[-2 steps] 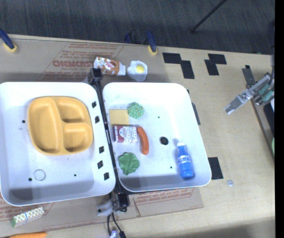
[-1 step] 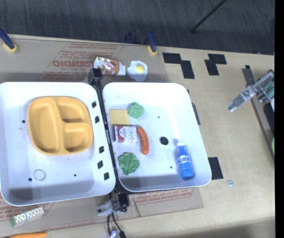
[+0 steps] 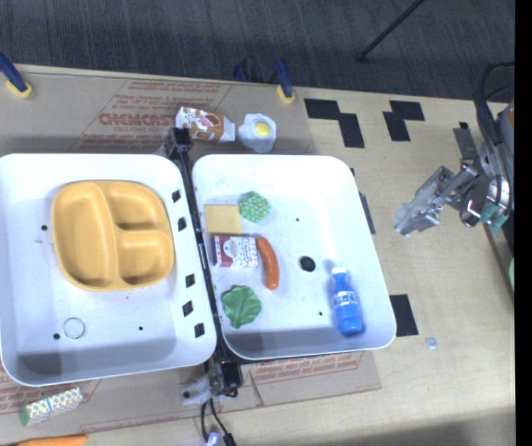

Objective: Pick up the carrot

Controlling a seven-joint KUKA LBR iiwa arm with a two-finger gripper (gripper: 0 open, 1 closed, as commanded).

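Observation:
The carrot (image 3: 268, 262), a short orange-red stick, lies near the middle of the right white bin (image 3: 363, 214). It sits just right of a red packet (image 3: 235, 250). My gripper (image 3: 418, 215) hovers over the bare bench to the right of that bin, well clear of the carrot. It looks open, with nothing between its fingers.
The right bin also holds a yellow square (image 3: 223, 218), a green knobbly ball (image 3: 254, 206), a green leaf (image 3: 240, 305), a small black disc (image 3: 307, 265) and a blue bottle (image 3: 345, 302). A yellow divided plate (image 3: 113, 233) lies in the left bin (image 3: 15, 342). A carton (image 3: 201, 124) and an egg (image 3: 259, 130) sit behind the bins.

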